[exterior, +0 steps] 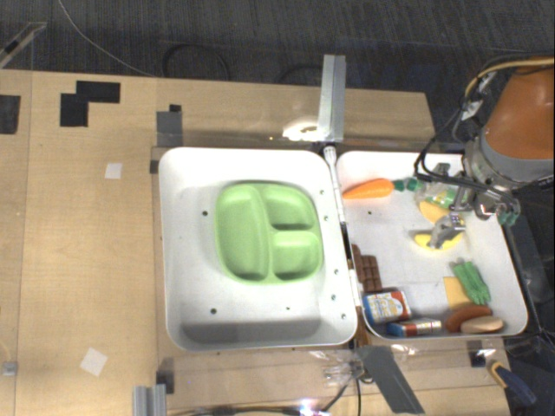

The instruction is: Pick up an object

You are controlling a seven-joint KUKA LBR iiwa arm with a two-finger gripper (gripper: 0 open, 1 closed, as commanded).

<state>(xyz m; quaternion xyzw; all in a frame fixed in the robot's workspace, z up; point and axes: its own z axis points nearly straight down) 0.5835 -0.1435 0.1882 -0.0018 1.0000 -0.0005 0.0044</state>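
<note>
In the camera view, two white bins were seen side by side on the bench. The left bin (178,258) held a green divided tray (264,230), set near its middle. The right bin (519,306) held the smaller things. A carrot (368,189) lay at its far left corner, close to the wall between the bins. A chocolate bar (368,272) lay against the left wall, and just nearer than it a small carton (387,304) was found. A marker (414,327) lay along the near wall, with a brown roll (468,316) and a pale object (482,325) to its right. A yellow block (456,289) was seen just beyond the roll, touched by a green leafy piece (471,279) on its far right.

The arm (519,120) reached in from the right, its orange band over the far right part of that bin. The gripper (447,230) was lowered over a yellow object (431,238), which lay in the middle right of the bin; another yellow piece (433,208) lay just beyond it. Whether the gripper was clenched or released could not be told, nor whether anything was grasped.
</note>
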